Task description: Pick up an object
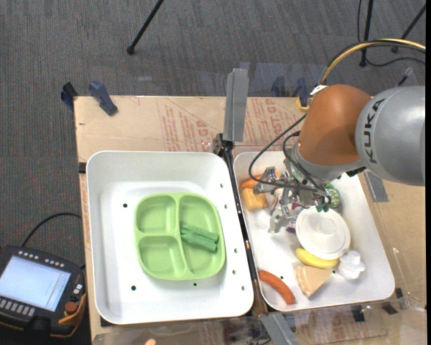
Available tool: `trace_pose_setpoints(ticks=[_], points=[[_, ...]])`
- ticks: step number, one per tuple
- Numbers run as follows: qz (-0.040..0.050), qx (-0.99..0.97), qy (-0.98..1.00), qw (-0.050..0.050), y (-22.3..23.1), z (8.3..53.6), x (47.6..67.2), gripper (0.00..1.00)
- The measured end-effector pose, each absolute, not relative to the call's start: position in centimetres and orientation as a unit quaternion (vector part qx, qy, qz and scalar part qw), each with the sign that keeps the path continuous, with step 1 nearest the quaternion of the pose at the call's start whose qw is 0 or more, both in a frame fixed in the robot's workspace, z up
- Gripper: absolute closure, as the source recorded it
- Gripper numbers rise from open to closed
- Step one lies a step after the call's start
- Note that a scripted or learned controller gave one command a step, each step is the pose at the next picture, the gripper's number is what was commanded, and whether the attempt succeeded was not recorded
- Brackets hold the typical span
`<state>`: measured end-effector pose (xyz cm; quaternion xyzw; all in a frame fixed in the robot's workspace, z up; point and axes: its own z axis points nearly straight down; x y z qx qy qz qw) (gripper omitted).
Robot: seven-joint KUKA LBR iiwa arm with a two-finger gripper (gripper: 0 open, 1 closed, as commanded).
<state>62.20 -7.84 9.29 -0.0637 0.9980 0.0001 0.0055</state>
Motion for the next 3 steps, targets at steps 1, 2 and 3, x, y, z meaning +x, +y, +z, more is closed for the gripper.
trace_pose_setpoints(ticks=[1,2,3], points=[[0.0002,-0.101,0.995,0.001,-12.9,8.8,58.6,0.0],[0.0004,-0.128,0.992,0.002,-11.4,8.8,60.2,0.0],[0.0014,-0.094,0.996,0.0,-10.8,8.7,59.9,0.0]])
